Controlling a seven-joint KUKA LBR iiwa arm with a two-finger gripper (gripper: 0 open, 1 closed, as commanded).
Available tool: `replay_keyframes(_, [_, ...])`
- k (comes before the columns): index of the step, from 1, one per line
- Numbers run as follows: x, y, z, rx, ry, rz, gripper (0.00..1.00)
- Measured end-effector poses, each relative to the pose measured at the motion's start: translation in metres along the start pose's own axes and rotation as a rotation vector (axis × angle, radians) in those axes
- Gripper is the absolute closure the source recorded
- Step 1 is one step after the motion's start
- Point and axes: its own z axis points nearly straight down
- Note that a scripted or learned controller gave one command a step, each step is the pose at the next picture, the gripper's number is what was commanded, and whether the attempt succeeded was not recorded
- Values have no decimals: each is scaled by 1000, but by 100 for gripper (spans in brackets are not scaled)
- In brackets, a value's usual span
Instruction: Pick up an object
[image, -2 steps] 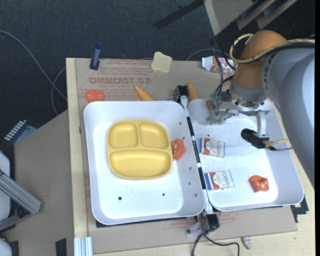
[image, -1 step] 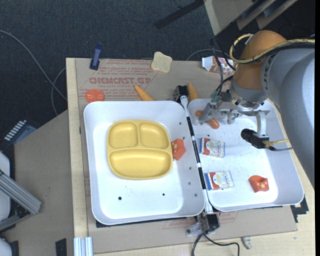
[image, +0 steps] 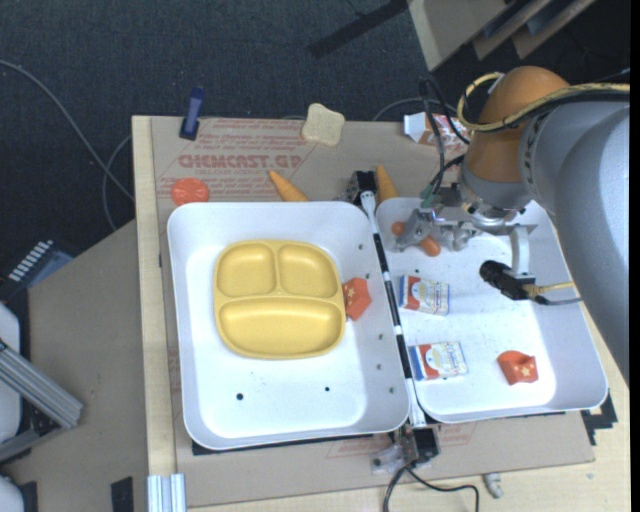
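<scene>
My gripper (image: 443, 228) hangs low over the far left corner of the right bin (image: 570, 345). An orange carrot-like piece (image: 412, 233) lies right at the gripper's tip, and I cannot tell whether it is touched. Two small white cartons with red and blue print lie in the same bin, one (image: 425, 295) near the middle and one (image: 440, 360) closer to the front. A red strawberry-like piece (image: 517, 368) rests at the front right.
The left bin (image: 200, 400) holds a yellow divided plate (image: 280, 300) and a red-orange piece (image: 356, 297) beside it. Behind the bins lie a toy bread slice (image: 323, 123), an orange carrot (image: 287, 187), an orange disc (image: 190, 190) and a blue item (image: 192, 112).
</scene>
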Motion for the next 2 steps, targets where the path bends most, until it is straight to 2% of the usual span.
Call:
replay_keyframes(1, [1, 0, 0, 0, -1, 0, 0])
replay_keyframes(2, [1, 0, -11, -1, -1, 0, 100])
